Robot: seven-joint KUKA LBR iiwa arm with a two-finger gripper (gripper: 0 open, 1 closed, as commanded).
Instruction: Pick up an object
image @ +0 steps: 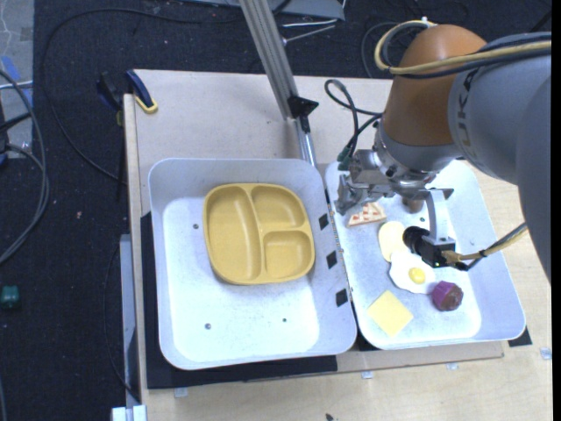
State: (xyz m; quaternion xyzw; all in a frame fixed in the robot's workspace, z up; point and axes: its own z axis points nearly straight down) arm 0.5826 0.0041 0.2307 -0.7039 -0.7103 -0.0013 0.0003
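Observation:
My gripper (pixel 352 196) hangs low over the far left corner of the right bin (pixel 491 318), reached by the grey arm with its orange band. Just below it and to its right lies a small pizza slice (pixel 365 215), red and tan, touching or nearly touching the gripper's tip. A white fried egg with a yellow yolk (pixel 408 273) lies nearer the bin's middle. A purple round piece (pixel 447 296) sits to the egg's right, and a yellow cheese square (pixel 389 312) lies at the bin's front.
The left bin (pixel 175 323) holds a yellow divided plate (pixel 259 233). A slanted metal pole (pixel 272 51) rises behind the bins' shared wall. Cables run over the dark floor around the bench.

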